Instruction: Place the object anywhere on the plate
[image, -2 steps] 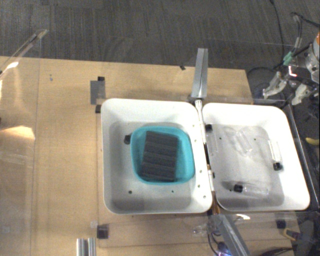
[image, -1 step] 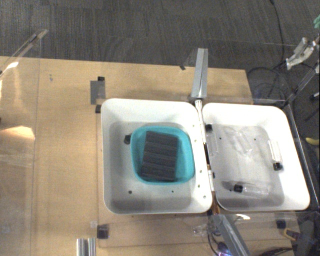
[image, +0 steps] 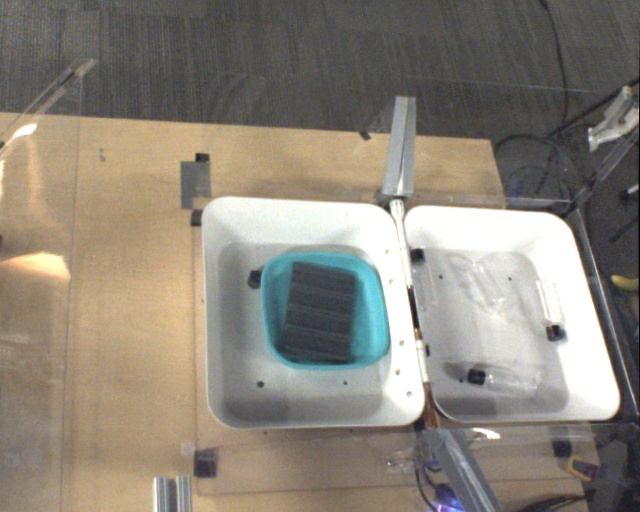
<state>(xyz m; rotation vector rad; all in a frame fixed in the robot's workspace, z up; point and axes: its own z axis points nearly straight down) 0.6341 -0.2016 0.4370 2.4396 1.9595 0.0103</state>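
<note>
teal plate (image: 372, 318) in the left bin (image: 225, 300) carries the dark ribbed object (image: 318, 312); no readable writing. pale wooden worktop (image: 110, 330), grey carpet (image: 250, 55) behind.

Dark cables (image: 556, 45), pale bracket (image: 612, 118) at right edge — whether the arm's own, unclear

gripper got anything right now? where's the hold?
Nothing is visibly held. The dark ribbed block lies flat on the turquoise plate in the left bin, with nothing gripping it.
</note>
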